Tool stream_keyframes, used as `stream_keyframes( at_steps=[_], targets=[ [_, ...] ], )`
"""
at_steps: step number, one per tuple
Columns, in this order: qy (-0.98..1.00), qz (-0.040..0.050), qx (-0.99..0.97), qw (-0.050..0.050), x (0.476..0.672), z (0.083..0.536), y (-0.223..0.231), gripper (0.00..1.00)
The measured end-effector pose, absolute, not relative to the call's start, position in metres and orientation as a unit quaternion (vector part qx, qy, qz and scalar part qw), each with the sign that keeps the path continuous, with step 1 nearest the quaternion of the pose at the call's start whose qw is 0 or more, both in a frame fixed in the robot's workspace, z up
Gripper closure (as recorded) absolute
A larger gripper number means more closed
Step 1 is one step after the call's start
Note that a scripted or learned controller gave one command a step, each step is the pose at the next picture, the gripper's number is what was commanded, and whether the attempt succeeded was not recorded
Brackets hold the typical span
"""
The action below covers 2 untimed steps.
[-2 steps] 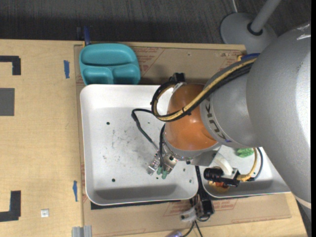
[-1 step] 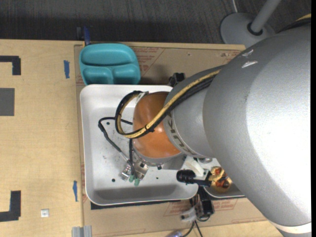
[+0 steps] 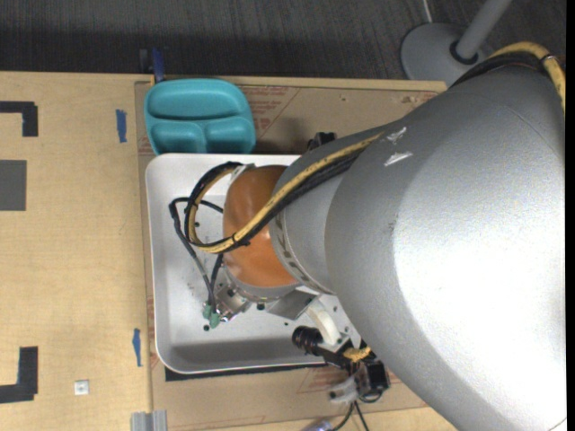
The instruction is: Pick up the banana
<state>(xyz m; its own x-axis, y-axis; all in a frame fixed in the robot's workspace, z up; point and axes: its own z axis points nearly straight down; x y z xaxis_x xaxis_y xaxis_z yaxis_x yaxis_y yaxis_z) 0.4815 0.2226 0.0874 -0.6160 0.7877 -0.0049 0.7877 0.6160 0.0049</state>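
Note:
My arm reaches in from the right and covers most of the scene. Its orange band (image 3: 256, 232) hangs over the middle of the white bin (image 3: 171, 268). Below the band, the gripper (image 3: 220, 311) points down toward the bin's floor near the front left, seen from behind the wrist. Black and yellow cables loop beside the band over the bin's left half. The arm hides the bin's middle and right part and whatever lies there. The strip of bin floor showing at the left is bare white.
A teal divided tray (image 3: 199, 115) rests on the bench just behind the bin's far edge. Brown cardboard bench surface (image 3: 72, 241) with black and blue tape marks stretches to the left. A grey stand base (image 3: 431, 52) sits on the floor at the back right.

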Motion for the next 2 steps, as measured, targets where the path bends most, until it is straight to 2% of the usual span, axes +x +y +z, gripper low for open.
stream_keyframes(
  at_steps=[2],
  targets=[
    [0.899, 0.0022, 0.438, 0.005, 0.4823, 0.1069, 0.223, 1.0]
  ],
)
